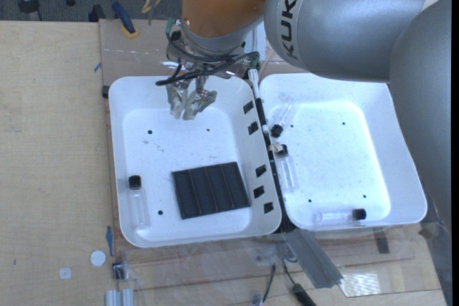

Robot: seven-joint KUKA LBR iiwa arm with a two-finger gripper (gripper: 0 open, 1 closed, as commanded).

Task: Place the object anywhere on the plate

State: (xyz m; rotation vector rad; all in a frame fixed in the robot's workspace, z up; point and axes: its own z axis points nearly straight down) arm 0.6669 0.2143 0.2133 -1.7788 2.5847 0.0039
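Camera view: the gripper (pixel 188 102) hangs over the left bin (pixel 122 154), jaws nearly closed, holding nothing. The vial (pixel 135 198) looks light, stiff, slippery; grip mid-body for the plate (pixel 211 189).

We see the hand (pixel 190 102) hanging over the far part of the left bin (pixel 123 111), its fingers close together with nothing visible between them. Nearer us in that bin lies a dark ribbed plate (pixel 211 189), and a clear vial with a black cap (pixel 135 197) rests by the left wall. The right bin (pixel 387 154) holds another capped vial (pixel 343 215) near its front edge.
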